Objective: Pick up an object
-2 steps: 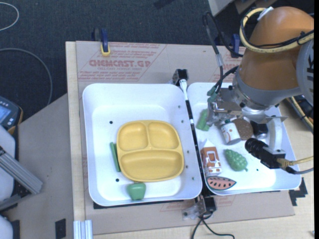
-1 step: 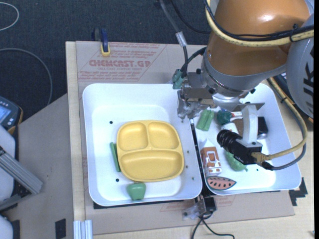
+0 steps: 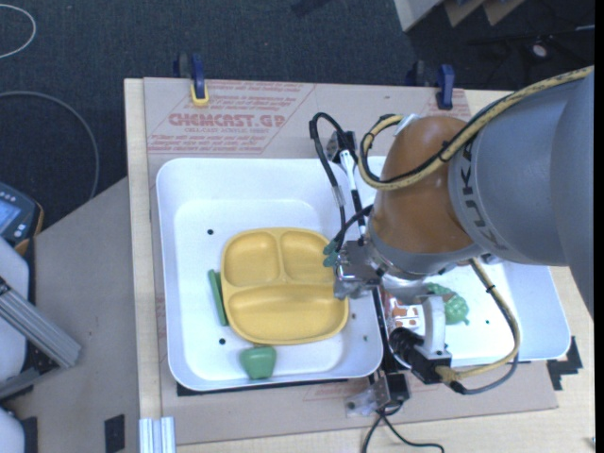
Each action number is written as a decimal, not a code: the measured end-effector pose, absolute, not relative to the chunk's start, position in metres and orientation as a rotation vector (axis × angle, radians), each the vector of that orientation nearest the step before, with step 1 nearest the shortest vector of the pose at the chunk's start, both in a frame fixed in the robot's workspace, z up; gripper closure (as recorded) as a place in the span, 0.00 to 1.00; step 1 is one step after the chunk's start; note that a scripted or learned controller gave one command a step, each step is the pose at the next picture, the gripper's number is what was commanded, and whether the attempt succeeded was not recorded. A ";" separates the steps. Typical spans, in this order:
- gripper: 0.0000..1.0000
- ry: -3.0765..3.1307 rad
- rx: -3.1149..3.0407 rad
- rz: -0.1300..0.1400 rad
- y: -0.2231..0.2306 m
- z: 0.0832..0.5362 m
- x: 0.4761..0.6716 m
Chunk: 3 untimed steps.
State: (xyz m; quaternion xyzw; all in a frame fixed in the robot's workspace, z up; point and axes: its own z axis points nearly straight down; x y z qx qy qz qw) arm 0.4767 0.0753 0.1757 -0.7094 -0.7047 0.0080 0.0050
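Approach step: gripper [image 3: 342,274], fingers' state untellable, at yellow divided plastic tray's [image 3: 281,286] right rim; next, descend and close.

Dark carpet floor [image 3: 142,26], white cable [image 3: 90,149] looping across it, blue clamps [image 3: 197,67] gripping brown board [image 3: 231,111]

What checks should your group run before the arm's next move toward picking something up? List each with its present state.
1. Pincer is over the left bin: ok, at the yellow tray's right edge.
2. Object held between the fingers: cannot tell, the wrist hides them.
3. Yellow tray lies flat in the left bin: ok.
4. Green strip lies free for a grasp: not ok, pressed against the tray's left edge.
5. Green block has room around it: not ok, wedged between tray and bin wall.
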 end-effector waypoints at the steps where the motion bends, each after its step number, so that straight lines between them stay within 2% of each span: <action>1: 1.00 -2.223 -2.208 0.009 0.150 0.119 0.481; 2: 1.00 -2.233 -2.225 -0.024 0.171 0.217 0.584; 3: 1.00 -2.223 -2.213 0.007 0.212 0.225 0.528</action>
